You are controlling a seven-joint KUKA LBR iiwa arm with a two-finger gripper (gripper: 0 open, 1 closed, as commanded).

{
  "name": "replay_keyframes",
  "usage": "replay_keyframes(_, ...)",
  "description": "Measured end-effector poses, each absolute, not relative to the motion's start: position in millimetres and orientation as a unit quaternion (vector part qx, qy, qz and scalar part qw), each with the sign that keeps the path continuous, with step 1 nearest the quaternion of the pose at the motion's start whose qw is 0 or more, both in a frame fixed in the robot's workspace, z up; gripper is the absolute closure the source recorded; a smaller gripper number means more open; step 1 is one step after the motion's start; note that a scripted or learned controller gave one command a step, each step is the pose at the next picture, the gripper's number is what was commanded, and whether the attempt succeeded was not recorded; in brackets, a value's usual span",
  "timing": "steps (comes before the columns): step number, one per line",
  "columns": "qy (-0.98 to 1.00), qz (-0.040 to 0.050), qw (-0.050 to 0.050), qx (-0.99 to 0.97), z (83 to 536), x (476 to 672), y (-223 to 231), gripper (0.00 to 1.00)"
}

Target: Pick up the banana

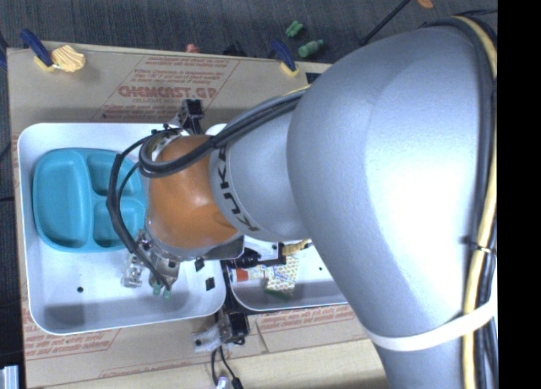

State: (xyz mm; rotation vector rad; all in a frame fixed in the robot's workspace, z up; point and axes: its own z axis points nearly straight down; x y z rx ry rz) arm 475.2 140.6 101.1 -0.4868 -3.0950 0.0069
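Note:
My grey arm with its orange band (pixel 182 197) reaches in from the right and covers most of the scene. Its gripper (pixel 150 281) hangs low over the near part of the left white bin (pixel 51 315), just right of the bin's middle. The wrist hides the bin floor beneath it and most of the right bin.
A light blue compartment tray (pixel 66 197) lies in the left bin's far left half. In the right bin (pixel 292 298), a patterned packet (pixel 283 276) and a small red-and-white item (pixel 241 274) peek out under the arm. Brown cardboard (pixel 161 83) surrounds the bins.

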Motion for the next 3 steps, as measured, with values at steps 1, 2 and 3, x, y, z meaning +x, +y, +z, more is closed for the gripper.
replay_keyframes(1, -0.999, 0.0008, 0.004, 0.035, 91, 502.5, 187, 1.0)
replay_keyframes(2, -0.999, 0.0038, 0.018, 0.037, 90, 496.1, 187, 0.0)
replay_keyframes(3, -0.984, 0.0006, -0.002, 0.177, 252, 549.8, 116, 0.0)
